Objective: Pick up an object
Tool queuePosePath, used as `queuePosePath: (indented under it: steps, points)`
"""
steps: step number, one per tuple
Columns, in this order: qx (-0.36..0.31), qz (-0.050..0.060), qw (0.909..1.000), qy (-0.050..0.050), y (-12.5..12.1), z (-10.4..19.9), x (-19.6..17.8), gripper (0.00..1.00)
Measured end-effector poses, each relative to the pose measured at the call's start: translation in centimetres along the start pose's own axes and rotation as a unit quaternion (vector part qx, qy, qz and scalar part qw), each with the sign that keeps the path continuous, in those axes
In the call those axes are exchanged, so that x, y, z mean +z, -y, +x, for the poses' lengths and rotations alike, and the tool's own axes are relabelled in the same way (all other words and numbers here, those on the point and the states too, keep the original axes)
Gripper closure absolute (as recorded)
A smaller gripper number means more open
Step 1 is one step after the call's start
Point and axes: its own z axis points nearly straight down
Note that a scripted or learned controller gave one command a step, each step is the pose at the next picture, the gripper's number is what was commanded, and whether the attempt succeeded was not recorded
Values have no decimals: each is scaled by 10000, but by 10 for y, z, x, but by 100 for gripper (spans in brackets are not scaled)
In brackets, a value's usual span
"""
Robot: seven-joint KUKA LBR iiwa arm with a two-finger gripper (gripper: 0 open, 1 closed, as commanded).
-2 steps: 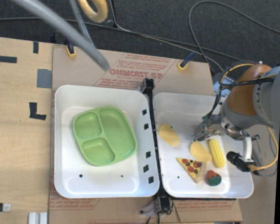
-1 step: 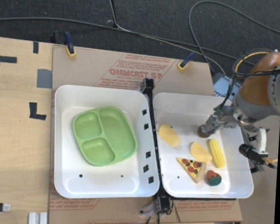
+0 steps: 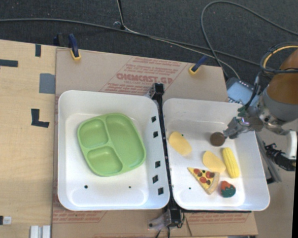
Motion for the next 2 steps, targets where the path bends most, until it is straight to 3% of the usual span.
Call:
queuePosePath:
  steps: [1,2]
  points:
    - [-5,1,10000,-1,-1,0,-22,100]
    - [-27,16,10000,-8,-4,56,-13,100]
